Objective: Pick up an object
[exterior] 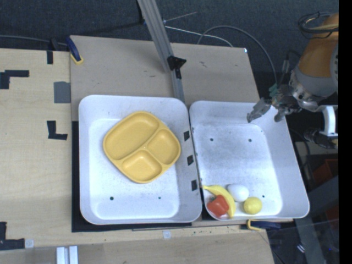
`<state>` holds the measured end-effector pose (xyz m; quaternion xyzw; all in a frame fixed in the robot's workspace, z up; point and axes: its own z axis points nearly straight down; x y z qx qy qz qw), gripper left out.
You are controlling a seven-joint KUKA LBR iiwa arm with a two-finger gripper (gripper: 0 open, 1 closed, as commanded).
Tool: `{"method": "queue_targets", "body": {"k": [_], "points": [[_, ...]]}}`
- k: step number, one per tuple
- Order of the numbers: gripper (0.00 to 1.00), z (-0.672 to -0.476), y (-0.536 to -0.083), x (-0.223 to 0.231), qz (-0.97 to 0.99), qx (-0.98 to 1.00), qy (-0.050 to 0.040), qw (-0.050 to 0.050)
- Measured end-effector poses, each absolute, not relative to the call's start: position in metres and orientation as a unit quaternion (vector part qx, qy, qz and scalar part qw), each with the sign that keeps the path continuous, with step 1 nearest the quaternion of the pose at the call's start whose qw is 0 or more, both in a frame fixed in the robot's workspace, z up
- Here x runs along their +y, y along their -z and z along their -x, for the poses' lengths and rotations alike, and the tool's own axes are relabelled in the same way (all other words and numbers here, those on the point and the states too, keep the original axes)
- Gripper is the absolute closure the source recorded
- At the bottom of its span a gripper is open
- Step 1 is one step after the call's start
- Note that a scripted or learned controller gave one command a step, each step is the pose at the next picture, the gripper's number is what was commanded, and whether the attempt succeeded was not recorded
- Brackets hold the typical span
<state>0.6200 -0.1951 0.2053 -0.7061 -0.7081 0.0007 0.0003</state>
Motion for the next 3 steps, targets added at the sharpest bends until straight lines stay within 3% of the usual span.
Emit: {"method": "queue_targets", "body": {"k": [1,3], "points": [[0.0,-0.62,-0.205,-0.195,0.706,-0.708,-0.001,0.0],[0.0,-0.602,-0.107,-0.194,0.706,-0.708,-0.0025,0.003]]}}
